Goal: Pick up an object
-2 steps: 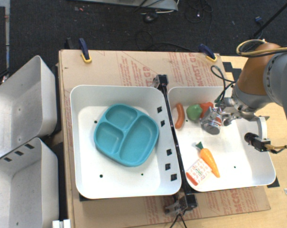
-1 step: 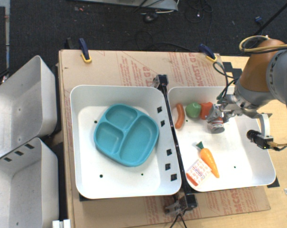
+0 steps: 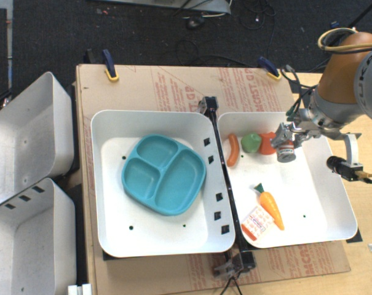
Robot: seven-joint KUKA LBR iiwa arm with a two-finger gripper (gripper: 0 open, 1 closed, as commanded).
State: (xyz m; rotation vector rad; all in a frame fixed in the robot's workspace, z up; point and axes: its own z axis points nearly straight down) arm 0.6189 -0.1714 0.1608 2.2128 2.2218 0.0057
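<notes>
Gripper (image 3: pixel 285 151) hangs over the right bin (image 3: pixel 333 226) beside a green pepper (image 3: pixel 251 142); its jaw state I cannot tell.

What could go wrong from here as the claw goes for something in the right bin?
1. The claw hangs over a tight cluster: a red-orange object touching the green round toy, with the sausage close by. It may nudge neighbours instead of gripping one.
2. The red-orange object is partly hidden behind the claw, so judging a grip is hard.
3. The carrot lies against the flat packet; grabbing either could drag the other.
</notes>
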